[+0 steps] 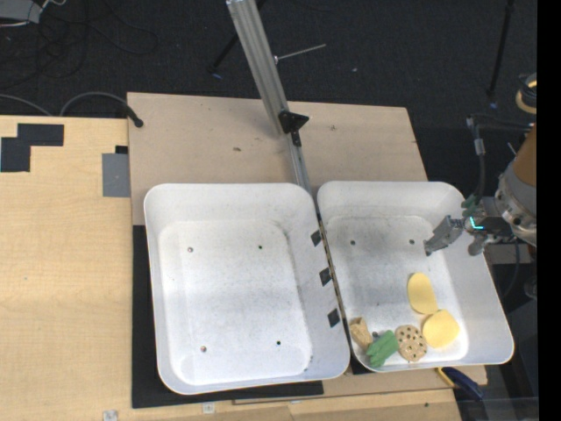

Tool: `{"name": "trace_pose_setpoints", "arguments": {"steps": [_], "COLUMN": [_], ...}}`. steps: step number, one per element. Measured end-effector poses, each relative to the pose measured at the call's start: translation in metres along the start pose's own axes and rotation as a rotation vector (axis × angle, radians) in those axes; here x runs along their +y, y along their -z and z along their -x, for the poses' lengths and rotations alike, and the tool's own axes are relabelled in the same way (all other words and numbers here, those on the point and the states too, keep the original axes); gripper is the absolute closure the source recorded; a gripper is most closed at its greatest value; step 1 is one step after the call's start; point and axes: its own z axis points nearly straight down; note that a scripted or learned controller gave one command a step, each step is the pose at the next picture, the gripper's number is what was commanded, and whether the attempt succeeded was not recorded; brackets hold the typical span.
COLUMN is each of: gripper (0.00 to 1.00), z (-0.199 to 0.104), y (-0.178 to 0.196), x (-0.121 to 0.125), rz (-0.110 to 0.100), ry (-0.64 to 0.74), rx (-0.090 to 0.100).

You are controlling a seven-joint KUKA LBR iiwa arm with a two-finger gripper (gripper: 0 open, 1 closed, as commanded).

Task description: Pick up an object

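Several small objects lie in the near right corner of the right bin (377,204): a yellow oval piece (422,293), a yellow round piece (441,329), a brown dotted disc (409,342), a green object (382,349) and a small tan piece (359,331). My gripper (457,239) hangs over the bin's right side, farther back than the yellow oval piece. It is open, its two fingers spread apart with nothing between them.
The left bin (175,202) sits beside the right one, with black clips along the shared edge. A slanted aluminium bar (263,68) rises behind the bins. A wooden bench top lies to the left.
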Motion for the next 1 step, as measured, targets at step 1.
{"name": "trace_pose_setpoints", "arguments": {"steps": [1], "gripper": [0.00], "z": [0.0089], "y": [-0.0497], "x": [-0.0017], "rz": [-0.005], "ry": [0.000], "rx": [0.001]}}
